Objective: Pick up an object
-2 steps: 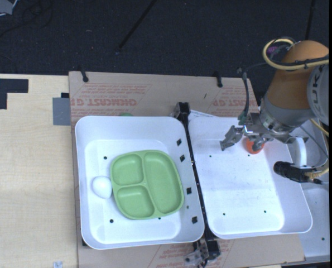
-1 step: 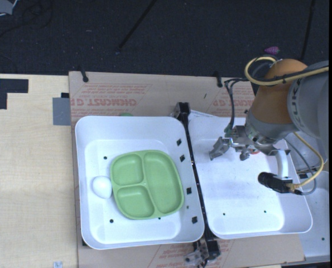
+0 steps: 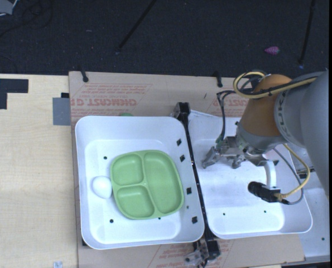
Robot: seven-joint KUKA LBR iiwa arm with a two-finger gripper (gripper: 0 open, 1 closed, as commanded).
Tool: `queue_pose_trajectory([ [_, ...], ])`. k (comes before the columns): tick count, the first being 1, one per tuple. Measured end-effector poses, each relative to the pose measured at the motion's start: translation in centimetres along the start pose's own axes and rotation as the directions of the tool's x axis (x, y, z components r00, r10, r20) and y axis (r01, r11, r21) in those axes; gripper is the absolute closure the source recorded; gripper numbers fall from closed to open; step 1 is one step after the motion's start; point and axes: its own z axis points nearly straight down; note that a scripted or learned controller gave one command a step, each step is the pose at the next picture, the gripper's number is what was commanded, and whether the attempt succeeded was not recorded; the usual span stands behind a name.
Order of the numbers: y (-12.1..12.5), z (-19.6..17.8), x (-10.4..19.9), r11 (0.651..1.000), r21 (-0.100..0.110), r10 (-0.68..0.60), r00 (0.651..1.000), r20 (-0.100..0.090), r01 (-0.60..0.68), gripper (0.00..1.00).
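Approach was the step in hand, as I judged it: nothing had been picked yet. From my seat I saw the gripper [image 3: 224,154] low over the right bin [image 3: 249,219], near that bin's far left part, close to the divider [image 3: 191,166] between the two bins. The metal fingers were a tangle of grey against white plastic, and I could not tell whether they stood apart or together; nothing showed between them.

Candidates for the pick all lay in the left bin [image 3: 93,138], on the far side of the divider from the gripper. The green tray [image 3: 147,183], a three-compartment plate, sat flat in the middle of that bin, well to the gripper's left and somewhat nearer the camera. The white egg [image 3: 102,186] rested just beyond it, touching or almost touching the tray's far edge, the farthest thing from the gripper. Beneath the gripper itself I saw only bare bin floor.

My reading of the next move: the arm [image 3: 299,121] had to lift clear of the divider, cross left, and come down on one of the two. The tray looked flat and wide, so a rim grip seemed the only purchase; the egg looked small, round and liable to roll off toward the bin wall.
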Motion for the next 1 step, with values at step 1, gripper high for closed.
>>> queue_pose_trajectory([
  [1, -0.03, -1.17, -0.12, 1.000, 0.001, 0.005, 1.000, 0.000, -0.005, 1.00],
])
